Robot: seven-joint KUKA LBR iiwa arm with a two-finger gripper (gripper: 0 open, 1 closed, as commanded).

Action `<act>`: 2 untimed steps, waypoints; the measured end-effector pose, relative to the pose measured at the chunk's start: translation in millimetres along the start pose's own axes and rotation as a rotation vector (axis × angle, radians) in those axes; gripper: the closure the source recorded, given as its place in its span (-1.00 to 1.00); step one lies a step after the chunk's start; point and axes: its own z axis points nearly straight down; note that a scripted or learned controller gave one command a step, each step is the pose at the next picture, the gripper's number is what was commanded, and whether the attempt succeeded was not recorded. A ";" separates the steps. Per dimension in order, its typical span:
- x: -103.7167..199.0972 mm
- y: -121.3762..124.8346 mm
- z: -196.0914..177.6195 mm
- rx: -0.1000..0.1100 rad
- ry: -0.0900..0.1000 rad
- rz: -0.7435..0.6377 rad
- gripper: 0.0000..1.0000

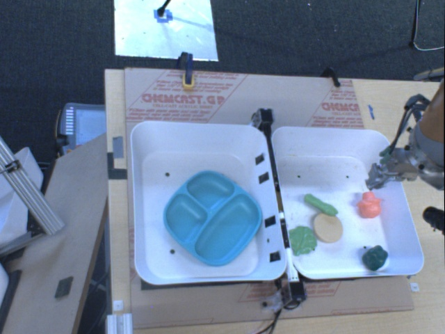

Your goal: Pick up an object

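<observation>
A pale wooden bench [389,92] is seen from above, set on dark carpet, with a sheet of printed cardboard [229,96] laid beneath two shallow white bins. A grey panel [165,18] lies on the floor beyond the bench, and a beige side table [62,228] with a metal rail [24,190] stands at the left. A black clamp strip [273,193] runs between the bins. The left bin [149,152] holds a blue divided tray [212,216], placed near its centre. In the right bin [334,145] the objects are gathered toward the near side: a green pod-shaped piece [320,204] lies just above a tan disc [327,228], a leafy green piece [303,239] rests beside the disc toward the divider, a dark green lump [375,257] sits in the near right corner, and an orange-red toy [370,205] stands near the right wall. The gripper [376,176] is positioned over the bin's right edge, just above and beside the orange-red toy, nothing being seen between its fingers; whether they are spread or closed cannot be told. The arm [427,145] enters from the right.
</observation>
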 end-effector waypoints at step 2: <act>-8.2 11.4 -87.9 0.001 0.000 -0.006 1.00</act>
